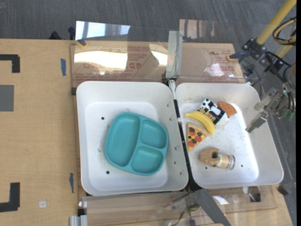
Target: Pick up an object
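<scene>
Two shallow white bins sit side by side on a pale wooden bench top [33, 140] marked with black tape corners, a grey square, and a few scraps of blue tape. Behind the bins stand clear plastic panels [122, 60] that catch the room light in bright patches, with a grey upright divider [174, 55] between them. The floor beyond is a dark grey carpet [141, 4].

The left bin [89, 102] holds a teal divided plate [136, 143] with three compartments, lying flat near the middle. The right bin [263, 164] holds a cluster of small things toward its left and back: a toy banana [201, 121], a toy pizza slice [194, 135] just in front of it by the bin's left wall, a black-and-white patterned piece [211, 110] touching the banana's far side, and an orange-brown piece [229, 108] beside that. Nearer the front lies a small brown bottle [217, 158] on its side, apart from the cluster.

The gripper [256, 124] hangs over the right bin's right edge, with nothing between its fingers; they are too indistinct here to tell whether they are spread or together. A yellow pole [278, 18] and dark cables show at the upper right.
</scene>
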Tool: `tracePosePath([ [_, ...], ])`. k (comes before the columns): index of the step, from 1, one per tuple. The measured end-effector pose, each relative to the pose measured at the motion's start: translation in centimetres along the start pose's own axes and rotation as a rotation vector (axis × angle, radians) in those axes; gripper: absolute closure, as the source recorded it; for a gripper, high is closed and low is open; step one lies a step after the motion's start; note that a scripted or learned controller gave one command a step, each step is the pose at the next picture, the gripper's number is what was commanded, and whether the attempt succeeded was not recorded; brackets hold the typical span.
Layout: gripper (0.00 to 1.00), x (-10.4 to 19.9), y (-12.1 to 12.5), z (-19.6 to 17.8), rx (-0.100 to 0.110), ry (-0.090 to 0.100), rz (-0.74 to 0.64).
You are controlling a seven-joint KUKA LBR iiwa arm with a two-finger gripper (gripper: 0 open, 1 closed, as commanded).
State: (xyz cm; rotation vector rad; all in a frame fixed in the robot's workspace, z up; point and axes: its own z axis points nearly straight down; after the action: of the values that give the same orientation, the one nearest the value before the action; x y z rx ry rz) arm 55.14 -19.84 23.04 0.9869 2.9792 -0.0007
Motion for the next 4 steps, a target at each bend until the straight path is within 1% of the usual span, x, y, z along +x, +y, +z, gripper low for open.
tracePosePath([
  [1,0.00,3.8,1.8,14.1,-0.004,-0.007,-0.178],
  [2,1.00,3.5,2.1,12.8,-0.008,-0.022,-0.179],
  [3,1.00,-0.7,-1.4,3.9,-0.002,-0.009,-0.054],
  [4,1.00,2.3,-5.0,-1.3,-0.001,-0.007,-0.194],
])
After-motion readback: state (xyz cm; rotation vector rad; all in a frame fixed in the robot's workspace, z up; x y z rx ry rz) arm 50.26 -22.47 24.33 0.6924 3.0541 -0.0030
